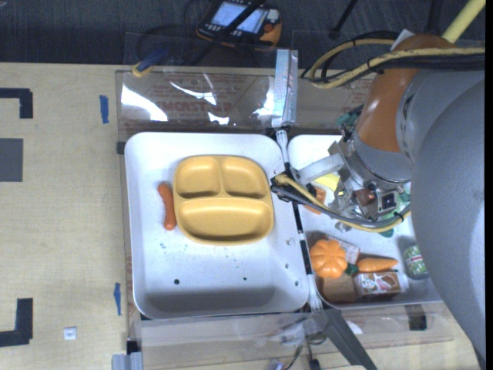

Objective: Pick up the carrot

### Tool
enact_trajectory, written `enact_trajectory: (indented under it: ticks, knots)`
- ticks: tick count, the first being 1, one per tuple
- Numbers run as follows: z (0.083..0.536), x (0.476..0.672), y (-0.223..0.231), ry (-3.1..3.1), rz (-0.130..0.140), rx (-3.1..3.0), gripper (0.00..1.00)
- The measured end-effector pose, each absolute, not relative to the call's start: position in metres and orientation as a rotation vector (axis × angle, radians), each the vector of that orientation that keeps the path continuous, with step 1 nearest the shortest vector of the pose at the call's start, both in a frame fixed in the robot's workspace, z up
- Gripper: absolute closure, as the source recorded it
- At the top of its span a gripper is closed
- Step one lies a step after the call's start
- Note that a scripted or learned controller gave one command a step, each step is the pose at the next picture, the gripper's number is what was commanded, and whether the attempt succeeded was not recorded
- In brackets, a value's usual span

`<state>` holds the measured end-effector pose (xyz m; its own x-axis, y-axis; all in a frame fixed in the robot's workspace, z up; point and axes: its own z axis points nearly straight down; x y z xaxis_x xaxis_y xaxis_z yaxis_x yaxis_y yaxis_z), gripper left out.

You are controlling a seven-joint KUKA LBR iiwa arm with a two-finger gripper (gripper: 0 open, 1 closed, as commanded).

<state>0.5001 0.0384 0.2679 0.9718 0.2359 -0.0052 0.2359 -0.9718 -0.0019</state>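
1. Pincer [362, 204]: you are seeing it hanging over the upper part of the right bin [308, 146], wrapped in cables; whether it is open or closed cannot be told.
2. Carrot [377, 264]: it is lying in the right bin's lower part, just right of a small orange pumpkin [329, 258], above a brown packet [377, 283].
3. Left bin [216, 287]: it is carrying a yellow divided plate [223, 199], with an orange sausage [168, 206] lying just left of it.
4. Worktop [54, 230]: it is bearing both bins.
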Motion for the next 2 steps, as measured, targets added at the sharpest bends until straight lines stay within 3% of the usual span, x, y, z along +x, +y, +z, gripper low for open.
enact_trajectory:
  ticks: [1, 2]
  knots:
    - [0.247, 0.534, 0.061, -0.311, 0.0, -3.127, 1.0]
    - [0.267, 0.54, 0.085, -0.313, -0.002, -3.128, 1.0]
